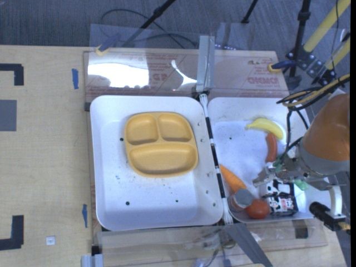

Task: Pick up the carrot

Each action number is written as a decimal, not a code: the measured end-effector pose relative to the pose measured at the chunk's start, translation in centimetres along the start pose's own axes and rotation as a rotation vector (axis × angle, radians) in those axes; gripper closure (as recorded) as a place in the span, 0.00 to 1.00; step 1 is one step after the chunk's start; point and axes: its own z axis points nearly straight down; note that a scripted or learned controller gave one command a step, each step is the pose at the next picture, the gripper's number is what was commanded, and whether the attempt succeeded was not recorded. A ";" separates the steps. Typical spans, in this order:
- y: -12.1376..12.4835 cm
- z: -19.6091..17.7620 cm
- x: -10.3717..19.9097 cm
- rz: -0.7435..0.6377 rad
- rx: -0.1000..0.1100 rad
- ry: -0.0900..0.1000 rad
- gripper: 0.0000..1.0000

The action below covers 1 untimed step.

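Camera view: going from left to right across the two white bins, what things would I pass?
Yellow divided plate in the left bin → carrot → banana, with a red sausage-like piece just under it → the robot's gripper.

Carrot (232,178) lies in right bin (236,111) (claw (273,178) beside it).

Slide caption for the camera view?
Gripper low in the right bin beside the carrot; yellow divided plate in the left bin.
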 end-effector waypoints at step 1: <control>2.5 1.3 3.2 -0.136 -0.014 -0.017 0.00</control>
